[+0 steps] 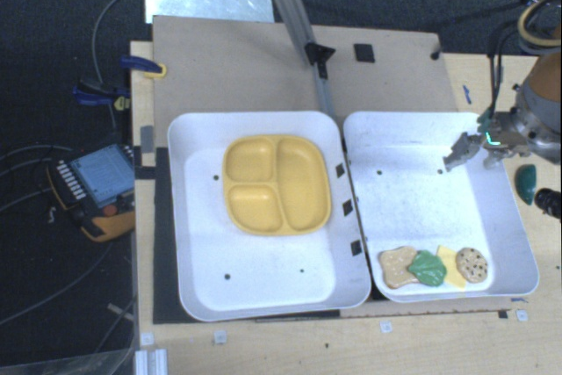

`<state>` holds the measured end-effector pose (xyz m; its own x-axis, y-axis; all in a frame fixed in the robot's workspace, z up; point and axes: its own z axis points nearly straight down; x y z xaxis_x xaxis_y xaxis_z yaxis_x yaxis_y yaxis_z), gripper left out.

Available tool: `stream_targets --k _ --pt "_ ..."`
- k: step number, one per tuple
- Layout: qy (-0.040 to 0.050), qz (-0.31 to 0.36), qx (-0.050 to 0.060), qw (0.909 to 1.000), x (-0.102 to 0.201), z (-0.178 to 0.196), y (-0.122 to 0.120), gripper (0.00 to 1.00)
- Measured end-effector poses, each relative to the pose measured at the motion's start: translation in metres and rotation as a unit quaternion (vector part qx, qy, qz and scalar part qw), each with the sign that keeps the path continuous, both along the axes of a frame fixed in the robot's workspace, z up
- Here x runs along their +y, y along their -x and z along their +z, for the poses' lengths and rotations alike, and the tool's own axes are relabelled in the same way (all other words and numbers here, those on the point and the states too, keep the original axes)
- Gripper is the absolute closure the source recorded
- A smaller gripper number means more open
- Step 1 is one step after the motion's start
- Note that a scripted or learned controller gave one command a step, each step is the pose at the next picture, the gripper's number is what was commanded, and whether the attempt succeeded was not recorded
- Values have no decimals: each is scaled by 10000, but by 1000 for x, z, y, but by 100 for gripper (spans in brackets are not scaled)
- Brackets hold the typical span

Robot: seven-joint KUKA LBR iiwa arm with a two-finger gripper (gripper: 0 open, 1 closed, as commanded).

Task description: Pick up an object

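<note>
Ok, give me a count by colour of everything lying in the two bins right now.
Yellow: 2, the divided plate in the left bin and a wedge in the right bin
Tan: 2, a bread-shaped piece and a chip cookie
Green: 1, a leafy piece
Total: 5

Yellow tray point(277, 185), left bin point(202, 277), toy food point(433, 267)
</note>
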<state>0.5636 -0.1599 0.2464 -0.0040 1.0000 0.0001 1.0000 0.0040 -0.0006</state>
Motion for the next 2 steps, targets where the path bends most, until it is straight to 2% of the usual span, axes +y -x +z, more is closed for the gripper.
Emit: stream_targets --k 1,2 --pt "2 2 -12 10000 0 1 -1 0" --pt "2 -15 4 10000 -2 -41 1 0"
